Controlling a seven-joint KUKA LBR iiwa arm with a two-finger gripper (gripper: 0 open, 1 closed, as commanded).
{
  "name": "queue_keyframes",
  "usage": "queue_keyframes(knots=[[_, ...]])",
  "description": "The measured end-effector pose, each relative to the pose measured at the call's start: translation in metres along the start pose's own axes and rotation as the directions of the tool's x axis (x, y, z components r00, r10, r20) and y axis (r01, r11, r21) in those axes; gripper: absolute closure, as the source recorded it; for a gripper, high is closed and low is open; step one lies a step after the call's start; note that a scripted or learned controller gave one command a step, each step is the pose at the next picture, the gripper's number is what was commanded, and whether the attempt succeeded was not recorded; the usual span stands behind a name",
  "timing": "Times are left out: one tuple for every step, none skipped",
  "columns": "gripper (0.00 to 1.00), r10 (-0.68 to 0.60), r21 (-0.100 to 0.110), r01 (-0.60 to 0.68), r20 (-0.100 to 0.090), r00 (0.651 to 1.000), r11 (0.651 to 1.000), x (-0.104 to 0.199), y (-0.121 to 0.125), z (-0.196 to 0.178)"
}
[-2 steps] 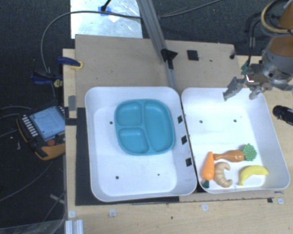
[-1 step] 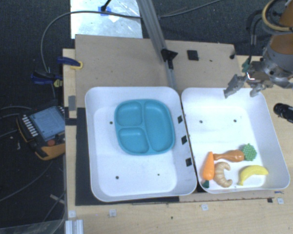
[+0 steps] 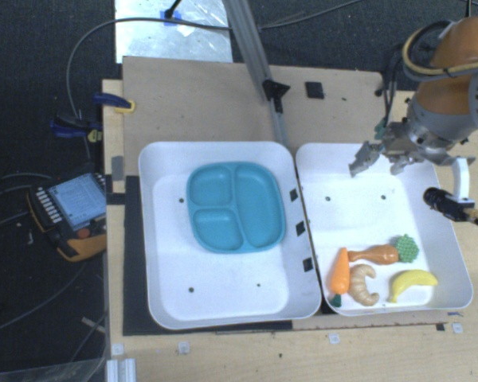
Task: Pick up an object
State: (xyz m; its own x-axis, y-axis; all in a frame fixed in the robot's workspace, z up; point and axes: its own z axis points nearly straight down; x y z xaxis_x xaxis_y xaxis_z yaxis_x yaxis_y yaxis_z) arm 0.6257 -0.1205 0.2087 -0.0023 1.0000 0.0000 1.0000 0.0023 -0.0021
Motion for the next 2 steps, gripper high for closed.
queue_keyframes(knots=[[0.00,-0.003,-0.001,0.003,0.000,1.000,1.000,0.009,0.005,0.050],[0.00,0.000,-0.001,0.000,0.000,1.000,1.000,0.015,-0.003,0.103]])
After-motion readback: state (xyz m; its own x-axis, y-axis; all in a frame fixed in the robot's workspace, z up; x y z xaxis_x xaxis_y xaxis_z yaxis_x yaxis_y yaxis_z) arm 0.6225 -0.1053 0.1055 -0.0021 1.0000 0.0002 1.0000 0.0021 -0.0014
